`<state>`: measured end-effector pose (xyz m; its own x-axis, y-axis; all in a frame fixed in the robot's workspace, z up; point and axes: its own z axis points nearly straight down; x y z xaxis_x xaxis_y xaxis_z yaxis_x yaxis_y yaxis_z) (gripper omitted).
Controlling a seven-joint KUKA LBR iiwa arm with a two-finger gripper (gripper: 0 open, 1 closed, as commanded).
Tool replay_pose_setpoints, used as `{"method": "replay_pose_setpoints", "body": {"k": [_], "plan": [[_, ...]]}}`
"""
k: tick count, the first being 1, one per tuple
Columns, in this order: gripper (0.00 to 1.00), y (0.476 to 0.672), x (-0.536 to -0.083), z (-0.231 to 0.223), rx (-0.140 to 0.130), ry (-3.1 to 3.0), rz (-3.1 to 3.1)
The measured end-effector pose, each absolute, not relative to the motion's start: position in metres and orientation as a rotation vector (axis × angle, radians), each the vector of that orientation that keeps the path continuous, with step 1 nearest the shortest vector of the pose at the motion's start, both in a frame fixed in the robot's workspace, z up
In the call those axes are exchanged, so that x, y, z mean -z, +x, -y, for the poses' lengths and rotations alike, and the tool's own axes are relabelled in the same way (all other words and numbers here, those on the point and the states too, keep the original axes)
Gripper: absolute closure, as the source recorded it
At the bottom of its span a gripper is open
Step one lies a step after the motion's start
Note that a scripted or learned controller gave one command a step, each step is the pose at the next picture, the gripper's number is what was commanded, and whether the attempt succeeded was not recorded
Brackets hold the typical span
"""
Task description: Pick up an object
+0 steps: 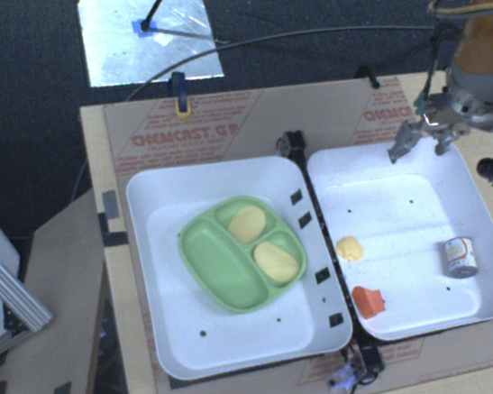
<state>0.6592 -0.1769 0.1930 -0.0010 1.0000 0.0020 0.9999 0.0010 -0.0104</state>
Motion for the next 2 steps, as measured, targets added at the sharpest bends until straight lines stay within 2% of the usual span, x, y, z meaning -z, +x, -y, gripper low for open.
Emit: {"method": "replay_pose_setpoints", "body": {"k": [1,2], "plan": [[0.0,0.662,-0.201,0.177,0.002,-2.219,2.227],[0.0,0.668,-0.141,0.177,-0.002,-2.214,2.228]]}}
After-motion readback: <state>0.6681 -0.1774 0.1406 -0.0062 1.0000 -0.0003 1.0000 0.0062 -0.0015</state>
